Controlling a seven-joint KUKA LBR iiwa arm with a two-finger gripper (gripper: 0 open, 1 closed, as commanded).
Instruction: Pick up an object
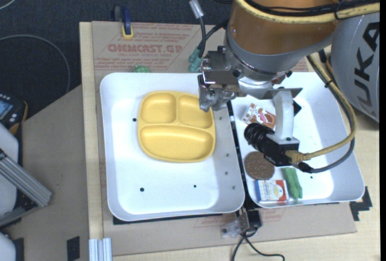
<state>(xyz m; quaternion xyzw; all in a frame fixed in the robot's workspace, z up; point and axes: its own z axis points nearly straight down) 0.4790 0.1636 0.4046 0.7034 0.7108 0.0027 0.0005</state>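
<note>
A yellow divided plate (175,127) lies in the left bin (120,181). The right bin (338,175) holds a white and red packet (259,115), a brown round disc (258,165), a green stick-shaped item (292,183) and a small white, red and blue box (271,191). My gripper (209,98) hangs low over the divider between the bins, at the plate's upper right corner. The grey wrist and orange band (289,6) above it hide the top of the right bin.
A black cylindrical fitting with a yellow cable (268,142) hangs from the wrist over the right bin, just above the disc. Brown cardboard (151,46) lies under both bins. Dark floor surrounds the bench.
</note>
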